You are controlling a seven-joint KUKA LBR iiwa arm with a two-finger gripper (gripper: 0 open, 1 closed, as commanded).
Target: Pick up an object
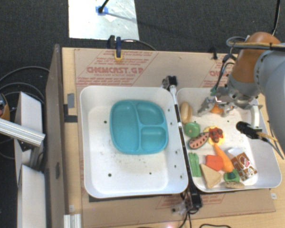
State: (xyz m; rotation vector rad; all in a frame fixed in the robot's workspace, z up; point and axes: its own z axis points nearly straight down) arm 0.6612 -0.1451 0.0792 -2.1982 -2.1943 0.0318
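Observation:
My gripper (213, 106) is low over the far part of the right bin (270, 167), with the grey arm coming in from the right. A small orange object (218, 109) lies right at the gripper; I cannot tell whether it is held. Close by in the same bin are a tan potato-like piece (185, 111), a green apple (192, 128), a watermelon slice (198, 140), a red and yellow toy (214, 134), a carrot (222, 157) and a printed packet (242, 165).
The left bin (97, 175) holds a teal divided plate (138, 127). At the right bin's near end lie a green bean pod (194, 165), a tan wedge (210, 177) and an orange-red block (213, 161). A divider wall (178, 127) separates the bins.

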